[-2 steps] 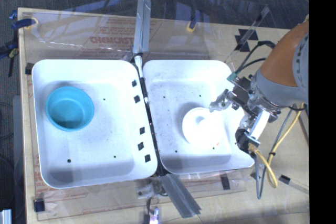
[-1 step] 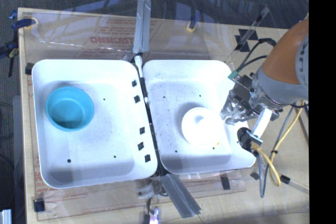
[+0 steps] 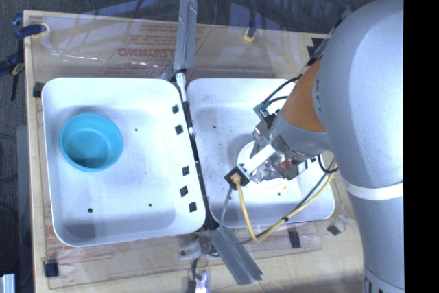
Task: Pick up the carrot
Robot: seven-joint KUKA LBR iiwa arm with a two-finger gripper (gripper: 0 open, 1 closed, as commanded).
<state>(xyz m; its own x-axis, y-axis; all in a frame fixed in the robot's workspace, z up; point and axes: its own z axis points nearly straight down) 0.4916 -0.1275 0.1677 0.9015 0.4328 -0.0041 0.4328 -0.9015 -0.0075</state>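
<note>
The grey arm's tool (image 3: 264,168) hangs low at about five o'clock in the shallow white right-hand bin (image 3: 206,103), its state and the carrot's place beyond telling, so pickup looks unfinished.

1. Two shallow white plastic bins sit side by side on the bench: the left bin (image 3: 158,216) and the right bin (image 3: 212,113).
2. One round light-blue bowl (image 3: 92,141) lies in the left bin.
3. One grey robot arm (image 3: 360,99) with an orange band reaches over the right bin.
4. One yellow cable (image 3: 288,216) loops beneath the arm.
</note>
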